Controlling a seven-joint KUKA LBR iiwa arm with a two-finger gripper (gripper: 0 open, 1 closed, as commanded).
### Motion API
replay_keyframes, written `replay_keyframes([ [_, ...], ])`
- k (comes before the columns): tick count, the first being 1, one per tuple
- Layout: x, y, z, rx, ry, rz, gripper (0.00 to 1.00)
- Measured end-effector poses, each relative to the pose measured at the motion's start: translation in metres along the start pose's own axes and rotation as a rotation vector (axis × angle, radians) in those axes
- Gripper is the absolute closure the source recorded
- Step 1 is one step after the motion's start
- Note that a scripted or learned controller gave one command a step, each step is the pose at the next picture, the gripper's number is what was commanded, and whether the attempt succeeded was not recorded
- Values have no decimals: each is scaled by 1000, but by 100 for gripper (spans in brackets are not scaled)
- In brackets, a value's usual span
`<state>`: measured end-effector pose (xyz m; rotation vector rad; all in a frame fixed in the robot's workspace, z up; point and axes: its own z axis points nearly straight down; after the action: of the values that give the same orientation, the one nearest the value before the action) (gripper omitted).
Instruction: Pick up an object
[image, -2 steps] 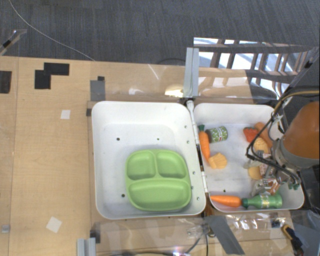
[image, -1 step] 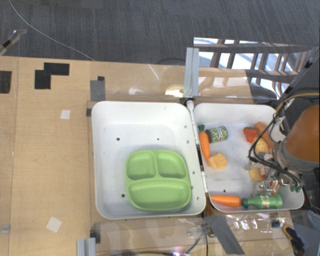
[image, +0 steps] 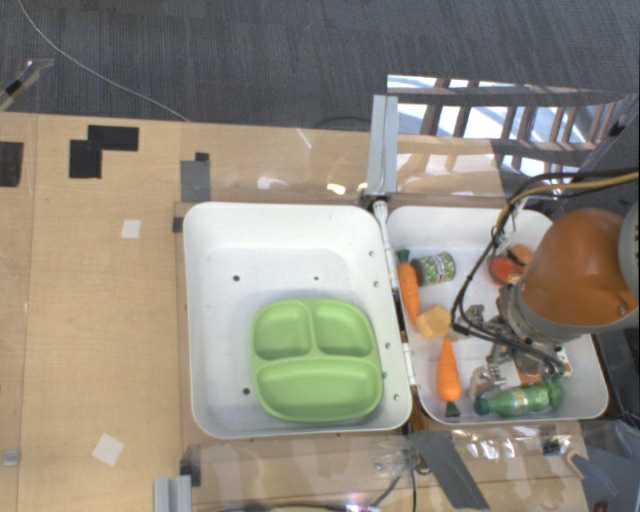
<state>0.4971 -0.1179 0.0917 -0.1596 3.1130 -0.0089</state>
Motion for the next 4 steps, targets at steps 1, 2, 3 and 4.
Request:
replay_keyframes([
  [1, -80, -19, 4, -3, 7, -12, 0],
  [2, -32, 6, 1, -3, 6, 30, 0],
  [3, -111, 6, 5, -5, 9, 78, 0],
  [4, -62, 25, 2, -4, 9, 125, 0],
])
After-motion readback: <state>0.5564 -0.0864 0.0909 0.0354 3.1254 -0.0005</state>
